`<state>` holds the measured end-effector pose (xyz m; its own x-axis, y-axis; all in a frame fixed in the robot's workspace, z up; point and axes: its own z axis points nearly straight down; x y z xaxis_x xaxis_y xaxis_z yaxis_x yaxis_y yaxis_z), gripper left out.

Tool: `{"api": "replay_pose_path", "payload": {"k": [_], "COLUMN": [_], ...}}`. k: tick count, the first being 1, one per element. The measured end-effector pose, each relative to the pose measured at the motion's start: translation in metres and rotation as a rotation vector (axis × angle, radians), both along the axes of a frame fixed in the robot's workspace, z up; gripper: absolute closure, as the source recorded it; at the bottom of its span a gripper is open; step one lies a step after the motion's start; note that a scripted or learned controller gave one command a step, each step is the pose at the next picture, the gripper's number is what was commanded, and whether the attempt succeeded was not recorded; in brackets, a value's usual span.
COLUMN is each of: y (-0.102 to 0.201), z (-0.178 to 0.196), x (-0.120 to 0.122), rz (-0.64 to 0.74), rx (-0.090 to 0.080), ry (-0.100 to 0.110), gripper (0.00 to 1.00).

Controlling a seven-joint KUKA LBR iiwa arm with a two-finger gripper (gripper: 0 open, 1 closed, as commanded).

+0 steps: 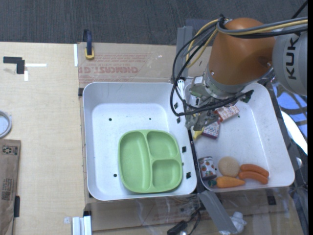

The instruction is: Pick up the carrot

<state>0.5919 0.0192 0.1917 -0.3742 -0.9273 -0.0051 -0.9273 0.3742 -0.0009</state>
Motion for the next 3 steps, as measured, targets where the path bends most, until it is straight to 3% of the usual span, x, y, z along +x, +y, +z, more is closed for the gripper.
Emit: {"api": "replay_pose_path", "payload": {"k": [1, 2, 3], "y": [0.058, 0.124, 0.11], "z": [0.11, 0.165, 0.102], "x": [0.019, 0.029, 0.068], "rz": [-0.017, -0.405, -0.323], "rx": [0.0, 0.001, -0.001], "ry": [-0.001, -0.002, 0.002], "gripper": [1.0, 1.0, 1.0]}}
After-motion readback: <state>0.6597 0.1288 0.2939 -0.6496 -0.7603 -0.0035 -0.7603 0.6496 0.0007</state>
